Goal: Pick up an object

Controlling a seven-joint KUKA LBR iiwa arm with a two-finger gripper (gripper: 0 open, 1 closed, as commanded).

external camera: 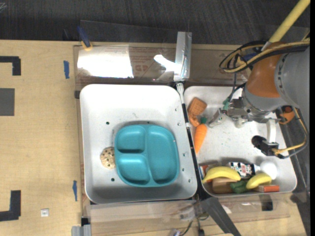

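One pincer (217,118) hangs low over the far left part of the right bin (288,181), at the end of a grey arm (295,77) that reaches in from the right with its orange band (262,80) above the wrist. Whether the pincer is open or closed cannot be told from this angle, and nothing can be seen held in it.

Just to its left lies an orange-brown waffle piece (197,105), close to the bin's left wall. Just beside and below the pincer lies a carrot (199,137), its green top toward the pincer and its tip pointing at the near edge.

Along the near wall of the same bin several more things crowd together: a yellow banana (221,173) over a brown piece (222,185), a small bottle with a dark label (241,169), a green piece (239,187), a second yellow banana (259,180) and a white round thing (268,170). These lie well apart from the pincer.

Across the dividing wall, the left bin (130,95) holds a teal plate (146,154) with three compartments, set toward the near side. A speckled cookie (108,157) sits just beside the plate's left rim. Both bins stand side by side on a tan bench (34,132), which carries black tape marks (11,65) and short blue tape strips (66,69) to the left. A shiny clear sheet (106,63) lies behind the left bin.
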